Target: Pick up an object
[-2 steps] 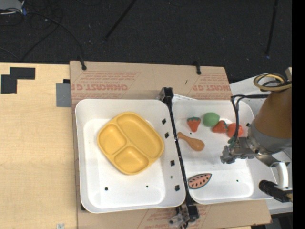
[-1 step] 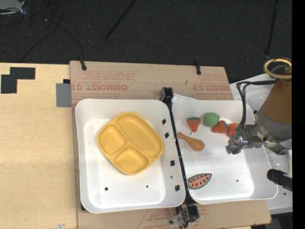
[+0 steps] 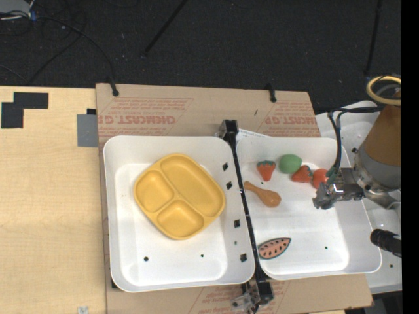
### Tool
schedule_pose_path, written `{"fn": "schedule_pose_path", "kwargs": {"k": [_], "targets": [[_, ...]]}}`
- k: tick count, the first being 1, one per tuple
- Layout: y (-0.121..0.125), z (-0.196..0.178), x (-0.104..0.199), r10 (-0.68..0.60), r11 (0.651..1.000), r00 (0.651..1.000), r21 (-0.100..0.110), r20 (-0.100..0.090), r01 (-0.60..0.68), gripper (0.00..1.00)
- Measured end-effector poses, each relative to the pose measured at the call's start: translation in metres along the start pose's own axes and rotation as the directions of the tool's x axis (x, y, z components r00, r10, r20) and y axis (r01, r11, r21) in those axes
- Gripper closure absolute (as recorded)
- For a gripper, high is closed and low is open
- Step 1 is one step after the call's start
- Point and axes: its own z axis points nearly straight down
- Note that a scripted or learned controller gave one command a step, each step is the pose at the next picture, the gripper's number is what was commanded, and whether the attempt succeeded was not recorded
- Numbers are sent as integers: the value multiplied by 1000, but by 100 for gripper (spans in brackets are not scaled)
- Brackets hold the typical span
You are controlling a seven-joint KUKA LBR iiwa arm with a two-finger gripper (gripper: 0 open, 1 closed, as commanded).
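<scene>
In the right bin (image 3: pixel 308 254) lie several toy foods: a green round piece (image 3: pixel 290 163), a strawberry (image 3: pixel 266 170), two small red pieces (image 3: pixel 302 173) (image 3: pixel 319 177), a tan wooden spoon (image 3: pixel 263 193) and a watermelon slice (image 3: pixel 273 248). My gripper (image 3: pixel 325 198) hangs over the right side of this bin, just below the red pieces. Nothing shows between its fingers.
The left bin (image 3: pixel 131 260) holds a yellow divided plate (image 3: pixel 179 195). A black divider (image 3: pixel 239 208) separates the bins. Cardboard (image 3: pixel 196 113) lies under both bins. The arm's orange band (image 3: pixel 391 133) stands at the right, with cables beside it.
</scene>
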Motion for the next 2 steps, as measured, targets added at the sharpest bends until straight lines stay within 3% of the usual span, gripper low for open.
{"fn": "schedule_pose_path", "kwargs": {"k": [2], "targets": [[16,-9,100,-3,1000,1000,2,-2,3,100]]}}
